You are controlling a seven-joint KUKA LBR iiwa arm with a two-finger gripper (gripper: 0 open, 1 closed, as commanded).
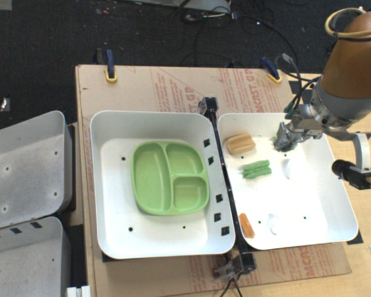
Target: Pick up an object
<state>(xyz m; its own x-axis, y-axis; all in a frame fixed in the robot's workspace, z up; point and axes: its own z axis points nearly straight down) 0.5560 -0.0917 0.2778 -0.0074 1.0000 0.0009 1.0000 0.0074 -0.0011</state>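
In the right bin (334,221) lie a tan bread roll (240,144) near the back left, a bunch of green beans (256,169) just in front of it, and an orange carrot-like piece (247,225) by the front left wall. My gripper (284,142) hangs low over the back of this bin, to the right of the roll and above-right of the beans. I see nothing between its tips.
The left bin (111,135) holds a green divided plate (171,178). A black divider (221,184) runs between the two bins. Spare white bins (25,159) sit off the bench at the left. Clamps (110,67) hold the board's back edge.
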